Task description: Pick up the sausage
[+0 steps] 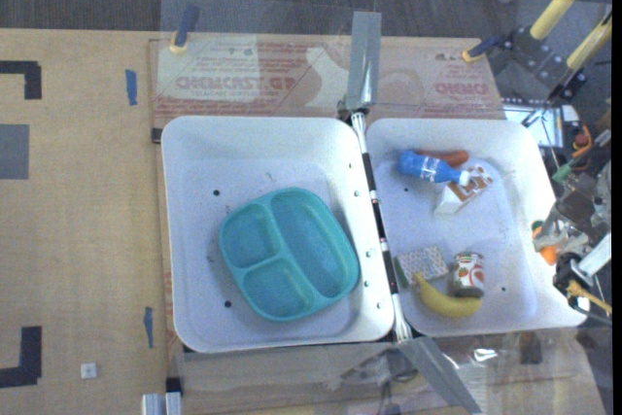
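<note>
The sausage [453, 156] is a short red-orange piece lying at the back of the right bin [515, 306]. It rests right behind a blue bottle [425, 166] and touches it. My gripper [575, 243] sits at the far right, over the right bin's outer rim, well away from the sausage and partly cut off by the view's edge. Nothing is seen held in it.
A white and brown carton [463, 190] lies just in front of the sausage. A banana [445, 298], a small can [468, 273] and a grey patterned packet [423, 260] lie at the right bin's front. The left bin [194, 160] holds a teal divided plate [288, 253].
</note>
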Robot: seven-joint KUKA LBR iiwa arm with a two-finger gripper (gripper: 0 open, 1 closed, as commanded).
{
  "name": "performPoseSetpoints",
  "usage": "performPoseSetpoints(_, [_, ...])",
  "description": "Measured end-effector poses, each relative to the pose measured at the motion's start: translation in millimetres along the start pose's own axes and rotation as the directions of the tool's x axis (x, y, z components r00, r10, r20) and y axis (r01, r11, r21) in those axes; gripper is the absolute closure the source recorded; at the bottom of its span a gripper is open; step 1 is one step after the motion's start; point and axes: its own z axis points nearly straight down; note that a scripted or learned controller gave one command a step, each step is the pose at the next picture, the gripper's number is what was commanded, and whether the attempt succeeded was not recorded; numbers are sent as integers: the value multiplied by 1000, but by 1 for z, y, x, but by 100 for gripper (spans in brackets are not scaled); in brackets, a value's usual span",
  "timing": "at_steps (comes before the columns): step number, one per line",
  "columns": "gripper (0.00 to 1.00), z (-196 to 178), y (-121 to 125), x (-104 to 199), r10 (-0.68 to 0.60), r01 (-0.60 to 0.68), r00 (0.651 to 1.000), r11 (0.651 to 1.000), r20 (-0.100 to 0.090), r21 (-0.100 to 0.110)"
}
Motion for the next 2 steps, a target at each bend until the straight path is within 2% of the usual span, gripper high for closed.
performPoseSetpoints(1, [100,-7,-6,9,127,-127,992,992,0,-8])
performPoseSetpoints(2, [100,4,-3,7,350,-350,937,937,-5,9])
